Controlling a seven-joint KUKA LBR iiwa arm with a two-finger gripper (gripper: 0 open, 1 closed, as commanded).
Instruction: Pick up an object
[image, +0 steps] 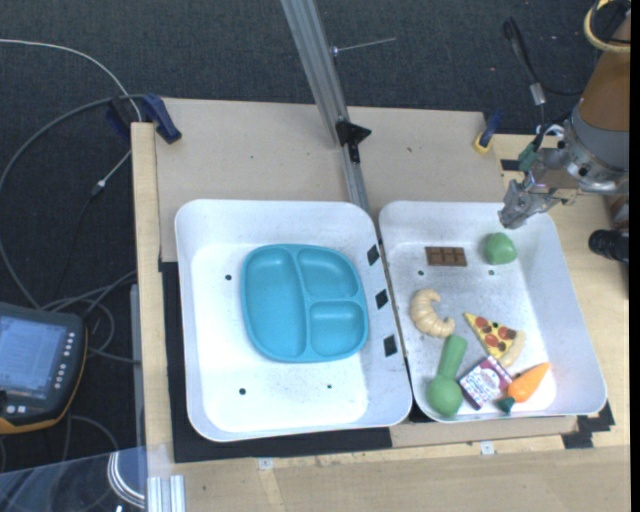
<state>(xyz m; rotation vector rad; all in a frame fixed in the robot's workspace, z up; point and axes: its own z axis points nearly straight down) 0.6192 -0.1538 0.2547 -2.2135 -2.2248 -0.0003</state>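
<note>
A: Toys are gathered in the right bin (570, 300), presumably so that one reach covers them all. A green ball (499, 248) is found at twelve o'clock, with a chocolate bar (445, 257) just beside it toward nine. A croissant (432, 312) sits near the middle; a pizza slice (497, 337), a green pickle (447, 377), a purple packet (484, 383) and a carrot (527, 381) are crowded toward six.

B: And the gripper (520, 205)?

A: It is seen above the bin's far rim, just beyond the ball at twelve to one o'clock. Nothing is seen between its fingers; whether they are spread cannot be told.

B: The left bin (200, 300)?

A: A blue divided plate (303, 302) is laid in it, well apart from the toys. The ball is judged the likeliest pick, being nearest and standing clear.
</note>
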